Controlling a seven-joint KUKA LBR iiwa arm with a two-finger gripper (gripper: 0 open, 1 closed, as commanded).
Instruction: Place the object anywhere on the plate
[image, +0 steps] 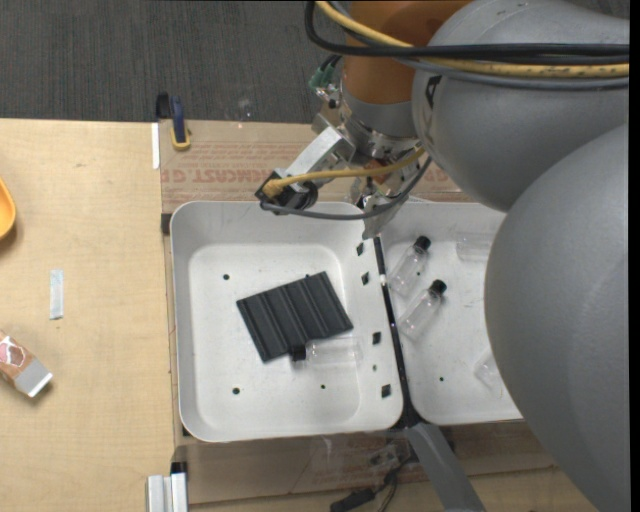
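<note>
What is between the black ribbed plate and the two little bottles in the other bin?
In the camera view, between the black ribbed plate and the two bottles run the bins' touching white rims, with small black clips.

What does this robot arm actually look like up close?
The arm has big, rounded, smooth grey shells, with an orange band above the wrist. Black and yellowish cables loop around it, and the wrist is a cluster of small metal parts.
</note>
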